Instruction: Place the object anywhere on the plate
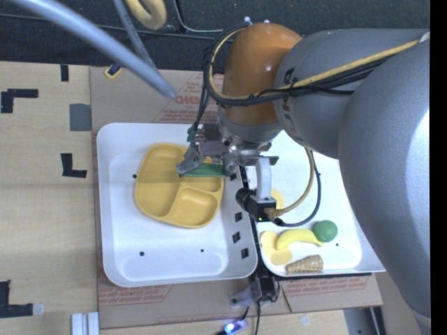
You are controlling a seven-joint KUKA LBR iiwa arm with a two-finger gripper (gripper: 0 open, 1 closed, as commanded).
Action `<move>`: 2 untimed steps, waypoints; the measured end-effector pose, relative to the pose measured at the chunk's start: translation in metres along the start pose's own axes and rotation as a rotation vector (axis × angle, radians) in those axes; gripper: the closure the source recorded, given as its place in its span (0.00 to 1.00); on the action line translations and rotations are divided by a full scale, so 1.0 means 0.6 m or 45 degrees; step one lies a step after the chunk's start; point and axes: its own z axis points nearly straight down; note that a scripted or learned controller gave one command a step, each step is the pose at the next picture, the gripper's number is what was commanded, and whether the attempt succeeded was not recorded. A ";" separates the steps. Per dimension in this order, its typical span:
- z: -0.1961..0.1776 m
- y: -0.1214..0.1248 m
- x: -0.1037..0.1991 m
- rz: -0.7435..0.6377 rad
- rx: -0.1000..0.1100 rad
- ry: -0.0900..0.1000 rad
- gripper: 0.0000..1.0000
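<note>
Tool low over yellow plate

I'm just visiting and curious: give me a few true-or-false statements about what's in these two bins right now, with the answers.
1. The yellow plate sits in the left bin. True.
2. The claw hangs over the right bin. False: it is over the plate's right edge.
3. A green thing shows at the claw. True.
4. The banana lies on the plate. False: it lies in the right bin.
5. A green ball lies beside the banana. True.
</note>
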 end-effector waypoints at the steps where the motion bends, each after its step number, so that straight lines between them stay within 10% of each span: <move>1: 0.035 -0.020 0.081 0.001 0.002 -0.002 1.00; 2: 0.033 -0.019 0.077 0.005 0.000 -0.003 0.00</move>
